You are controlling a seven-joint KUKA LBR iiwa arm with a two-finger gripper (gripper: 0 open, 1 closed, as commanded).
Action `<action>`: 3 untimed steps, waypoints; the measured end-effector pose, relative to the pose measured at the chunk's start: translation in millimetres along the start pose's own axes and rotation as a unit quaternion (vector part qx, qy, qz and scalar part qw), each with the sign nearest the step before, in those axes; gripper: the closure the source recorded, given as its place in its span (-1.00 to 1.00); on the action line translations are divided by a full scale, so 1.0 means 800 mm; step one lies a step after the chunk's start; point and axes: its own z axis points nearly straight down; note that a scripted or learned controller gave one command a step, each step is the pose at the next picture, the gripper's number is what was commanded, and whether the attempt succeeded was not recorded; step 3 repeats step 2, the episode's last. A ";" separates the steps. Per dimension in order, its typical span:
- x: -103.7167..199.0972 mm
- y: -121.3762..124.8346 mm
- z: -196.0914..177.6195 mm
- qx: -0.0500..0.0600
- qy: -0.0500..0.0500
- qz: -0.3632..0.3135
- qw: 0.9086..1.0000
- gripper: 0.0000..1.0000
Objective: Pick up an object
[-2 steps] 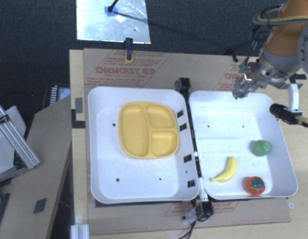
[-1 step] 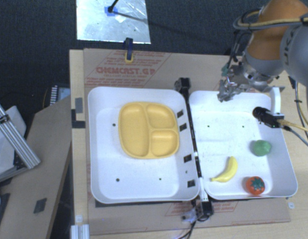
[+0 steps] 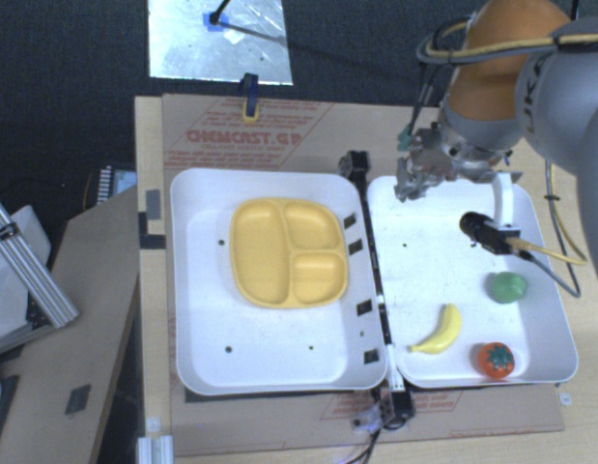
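Red "CHEMCAST" lettering (image 3: 242, 135) is showing on cardboard while we are hovering our hand (image 3: 412, 184), grip state unclear, over the right bin (image 3: 559, 303).

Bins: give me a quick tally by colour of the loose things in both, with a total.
Yellow: 2 — plate in the left bin, banana in the right.
Green: 1 — ball.
Red-orange: 1 — tomato.
Total: 4
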 end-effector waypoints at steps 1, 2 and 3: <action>0.073 -0.020 -0.007 0.000 0.000 0.000 1.000 1.00; 0.134 -0.042 0.013 0.001 0.000 0.000 1.000 1.00; 0.134 -0.042 0.013 0.001 0.000 0.000 1.000 1.00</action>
